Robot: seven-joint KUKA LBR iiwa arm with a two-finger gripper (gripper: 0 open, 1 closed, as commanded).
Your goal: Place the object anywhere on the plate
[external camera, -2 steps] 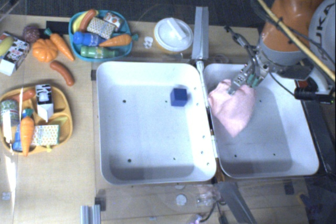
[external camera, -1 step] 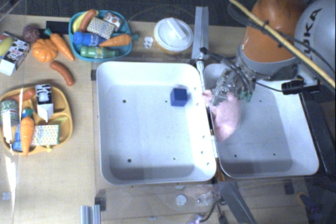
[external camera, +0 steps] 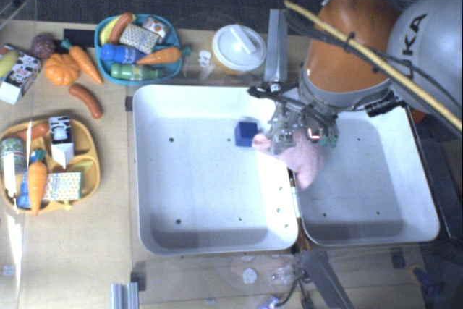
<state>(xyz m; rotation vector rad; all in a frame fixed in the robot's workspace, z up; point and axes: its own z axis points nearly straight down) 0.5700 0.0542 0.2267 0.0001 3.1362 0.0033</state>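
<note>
A small blue block (external camera: 246, 132) lies in the left bin (external camera: 188, 213), near its right wall at the back. Just to its right, a pale pink plate-like object (external camera: 304, 161) rests across the divider between the two bins, reaching into the right bin (external camera: 376, 206). My gripper (external camera: 288, 130) hangs over the pink object's upper left part, right beside the blue block. The wrist hides part of the pink object. Nothing visibly sits on the pink surface.
A white lidded tub (external camera: 239, 47) stands behind the bins. A blue bowl of toy food (external camera: 137, 47) and a yellow tray of toy food (external camera: 47, 166) sit on the bench at left, with loose toy vegetables (external camera: 69, 69) nearby. A yellow cable (external camera: 347, 40) crosses the arm.
</note>
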